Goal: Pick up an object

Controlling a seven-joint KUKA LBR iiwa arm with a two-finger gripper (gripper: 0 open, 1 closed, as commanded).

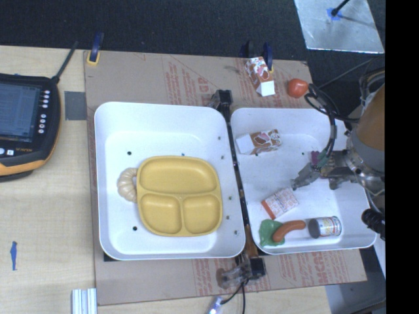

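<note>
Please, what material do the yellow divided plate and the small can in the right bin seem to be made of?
The yellow divided plate looks like matte moulded plastic: one even colour, soft rounded edges, no sharp shine. The small can seems to be metal with a paper or printed label; its dark end and pale wrapped side suggest this, but it is too small to be sure.

One fixed camera looks down from above at a slant, set back far enough to take in the whole worktop (46, 241). Both the left bin (111, 129) and the right bin (294, 120) sit in frame, with dark floor (163, 12) beyond the far edge.
</note>
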